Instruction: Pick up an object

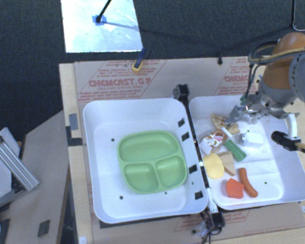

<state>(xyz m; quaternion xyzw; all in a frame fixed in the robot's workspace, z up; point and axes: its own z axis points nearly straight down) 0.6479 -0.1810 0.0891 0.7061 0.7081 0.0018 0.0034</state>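
Tool (244, 109) hangs over right bin (299, 186), finger state impossible to tell.

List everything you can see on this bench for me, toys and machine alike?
Bins: 2, white, side by side, left and right.
Divided plate: 1, green, in the left bin.
Yellow piece: 1, right bin, near the divider.
Green stick: 1, right bin, middle.
Orange-red chunk: 1, right bin, front.
Sausage shape: 1, orange-red, beside the chunk.
White block: 1, right bin.
Arm: 1, grey with orange band, over the right bin.
Gripper: 1, low over the right bin's back.
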